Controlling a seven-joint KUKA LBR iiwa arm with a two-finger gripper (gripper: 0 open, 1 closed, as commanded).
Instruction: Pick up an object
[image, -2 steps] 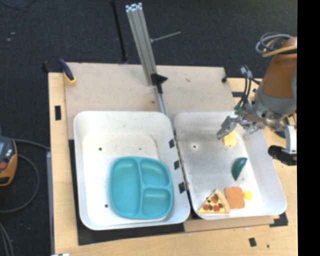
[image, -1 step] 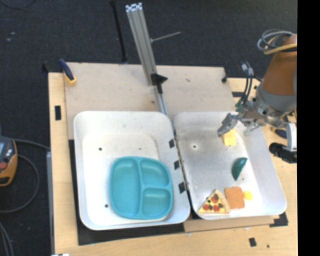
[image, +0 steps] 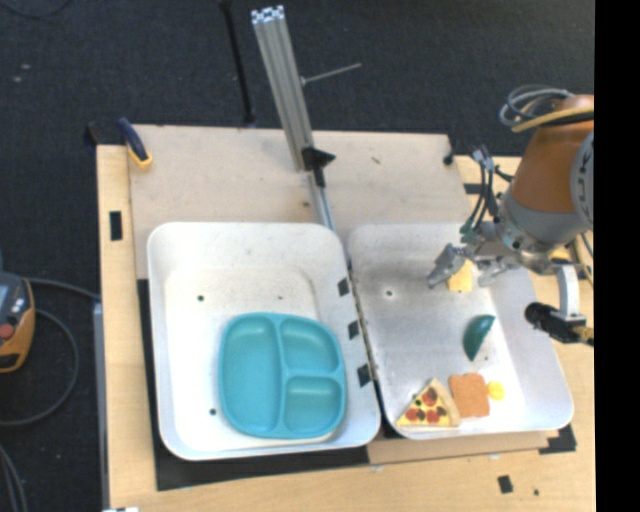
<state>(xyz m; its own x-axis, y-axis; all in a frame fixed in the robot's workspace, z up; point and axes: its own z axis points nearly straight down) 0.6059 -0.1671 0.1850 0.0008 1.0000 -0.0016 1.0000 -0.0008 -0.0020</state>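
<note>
**benchwatcher:** Going left to right: the left bin (image: 200, 250) has a teal divided plate (image: 283, 375) lying flat in its lower half, long axis roughly left-right, tipped a little. It has three compartments, one big on the left and two smaller on the right. Plenty of bare white floor above it toward the bin's far wall.

**kuka_fan:** And the right bin?

**benchwatcher:** The right bin (image: 400, 320) is more crowded along the near edge. A pizza slice toy (image: 429, 406) sits right by the front rim, its tip pointing up and to the right, touching or just beside an orange block (image: 469, 395). A small yellow bit (image: 494, 391) is just right of that. Further up, a dark green piece (image: 478, 335) sits on its own, long axis running up-right to down-left, with open floor to its left.

**kuka_fan:** Gripper got anything?

**benchwatcher:** The gripper (image: 455, 272) is over the upper right part of that bin, and there's a small yellow object (image: 460, 281) right at its fingertips. It looks pinched between the fingers, pale yellow and chunky, too small to tell which way it points. Bare bin floor to its left and below.
</note>
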